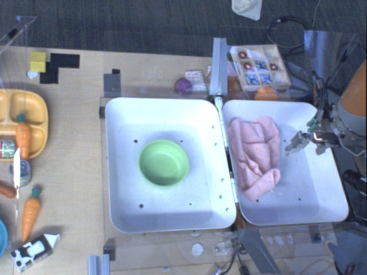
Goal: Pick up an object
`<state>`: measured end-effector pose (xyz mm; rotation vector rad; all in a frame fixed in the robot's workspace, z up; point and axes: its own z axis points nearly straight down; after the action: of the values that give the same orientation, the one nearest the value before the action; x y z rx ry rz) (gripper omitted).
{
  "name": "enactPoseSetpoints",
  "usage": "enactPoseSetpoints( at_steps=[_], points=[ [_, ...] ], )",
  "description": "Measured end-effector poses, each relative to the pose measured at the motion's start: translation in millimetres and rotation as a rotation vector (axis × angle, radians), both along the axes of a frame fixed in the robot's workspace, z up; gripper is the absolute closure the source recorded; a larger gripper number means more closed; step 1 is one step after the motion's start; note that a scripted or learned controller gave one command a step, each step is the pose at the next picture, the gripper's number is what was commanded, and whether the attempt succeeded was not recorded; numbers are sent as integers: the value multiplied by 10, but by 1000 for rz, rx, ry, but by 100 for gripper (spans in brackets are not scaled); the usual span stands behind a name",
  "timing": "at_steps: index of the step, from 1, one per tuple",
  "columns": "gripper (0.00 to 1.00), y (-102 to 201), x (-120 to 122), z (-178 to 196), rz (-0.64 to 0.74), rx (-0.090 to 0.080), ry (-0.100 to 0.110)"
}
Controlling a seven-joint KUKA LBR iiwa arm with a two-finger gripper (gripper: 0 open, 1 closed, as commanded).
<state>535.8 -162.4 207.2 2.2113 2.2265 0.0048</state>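
Observation:
A crumpled pink cloth (pixel 255 153) lies along the left side of the right bin (pixel 321 205). A light green bowl (pixel 164 162) sits upright in the middle of the left bin (pixel 123 199). My gripper (pixel 308 144) hangs over the right bin, just right of the cloth and apart from it. Its fingers (pixel 295 143) are spread open, with nothing between them. The arm's orange band (pixel 354 93) shows at the right edge.
Behind the bins lie a tic-tac-toe board (pixel 259 67), a purple ball (pixel 183 85) and a small orange object (pixel 265 94). On the bench at left are a yellow divided tray (pixel 34 105) and toy carrots (pixel 30 211). A metal divider (pixel 218 67) stands between the bins.

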Motion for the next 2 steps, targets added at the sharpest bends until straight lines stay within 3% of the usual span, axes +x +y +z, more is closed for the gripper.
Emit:
enactPoseSetpoints(
  at_steps=[1,2],
  points=[
    [0,-48,666,-1164,-16,-2,-7],
    [0,99,323,-1160,298,-6,-12]
  ],
)
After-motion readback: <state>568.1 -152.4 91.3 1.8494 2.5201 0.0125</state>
